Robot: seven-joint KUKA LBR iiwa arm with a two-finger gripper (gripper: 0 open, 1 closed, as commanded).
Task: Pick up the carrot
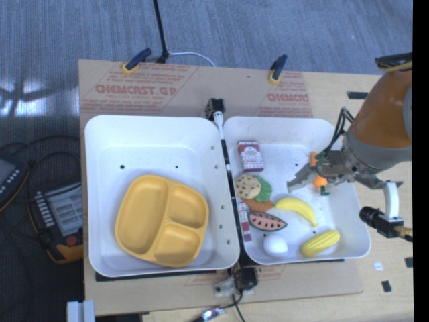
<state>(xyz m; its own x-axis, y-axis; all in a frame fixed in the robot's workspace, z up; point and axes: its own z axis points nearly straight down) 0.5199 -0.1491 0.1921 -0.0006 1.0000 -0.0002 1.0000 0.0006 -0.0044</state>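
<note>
My two-finger metal pincer (320, 175) sits closed on the small orange carrot (321, 180) near the right white plastic bin's (348, 247) three o'clock wall. Bare floor lies at twelve o'clock; the curved yellow banana (297, 208) crowds seven o'clock.

Bright, even overhead light, soft shadows, mild glare, slightly soft focus.

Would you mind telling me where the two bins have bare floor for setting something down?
Left bin: bare along the back, behind the yellow tray. Right bin: a bare strip at the back, between the red carton and the gripper. Crowded: front of the right bin, around the banana and watermelon slice.
</note>
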